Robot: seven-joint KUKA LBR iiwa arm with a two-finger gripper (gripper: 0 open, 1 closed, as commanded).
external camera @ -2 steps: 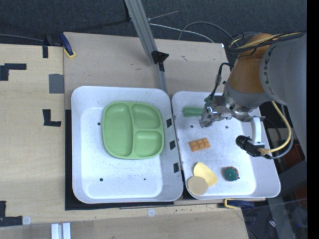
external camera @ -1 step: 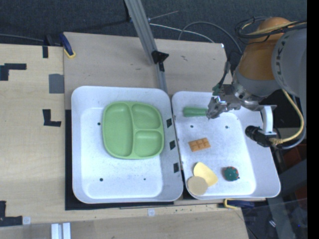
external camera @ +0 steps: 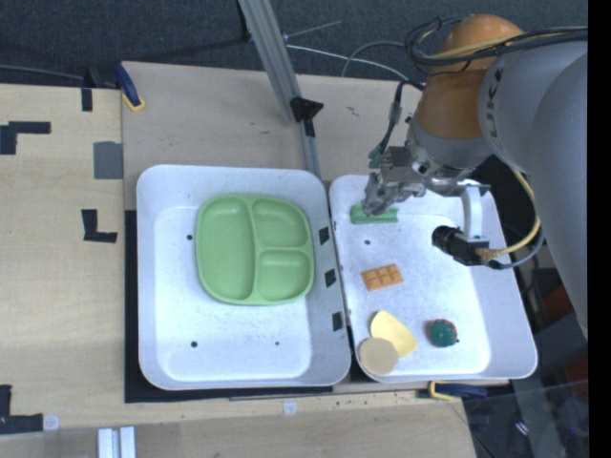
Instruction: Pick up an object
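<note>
Pale wooden counter [external camera: 57, 284] marked with black tape pieces [external camera: 95, 225], dark carpeted floor [external camera: 115, 12] beyond, slanted metal pole [external camera: 272, 41], thin cables [external camera: 353, 60] trailing, even light.

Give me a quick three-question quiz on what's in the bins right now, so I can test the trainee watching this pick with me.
1. True or false: the green divided plate lies in the left bin.
2. Which thing is the gripper right over? A) the orange waffle-like piece B) the flat green piece C) the small green and red item
3. Fill in: the pale yellow pieces lie at the ____ edge of the right bin, near or far from the camera.

Key
1. True.
2. B; the gripper is down at the flat green piece in the bin's far left corner. Whether it grips it I cannot tell.
3. Near.
</note>
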